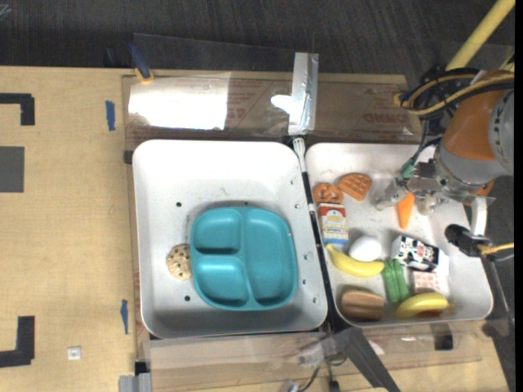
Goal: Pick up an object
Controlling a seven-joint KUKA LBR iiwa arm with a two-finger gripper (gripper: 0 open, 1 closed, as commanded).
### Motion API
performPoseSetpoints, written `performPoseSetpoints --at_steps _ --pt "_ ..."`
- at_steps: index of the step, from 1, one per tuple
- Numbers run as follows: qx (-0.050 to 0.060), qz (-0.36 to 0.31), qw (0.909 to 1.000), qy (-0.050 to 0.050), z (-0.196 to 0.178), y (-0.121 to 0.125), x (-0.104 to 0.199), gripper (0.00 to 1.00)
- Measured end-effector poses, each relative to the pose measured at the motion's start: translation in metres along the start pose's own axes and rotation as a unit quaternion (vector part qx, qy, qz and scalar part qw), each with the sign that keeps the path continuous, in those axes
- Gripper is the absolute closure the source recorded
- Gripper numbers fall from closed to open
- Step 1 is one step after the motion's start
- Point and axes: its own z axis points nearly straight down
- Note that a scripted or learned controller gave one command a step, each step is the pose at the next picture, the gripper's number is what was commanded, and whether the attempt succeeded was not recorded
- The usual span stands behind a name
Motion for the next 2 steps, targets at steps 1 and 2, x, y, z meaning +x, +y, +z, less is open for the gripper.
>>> performPoseSetpoints --at_steps 1,2 --pt "-0.002 0.002 1.0000 0.000 -0.036 0.028 0.002 0.00" --pt "0.000 -0.051 0.9987 0.002 0.000 0.040 -0.005 0.00"
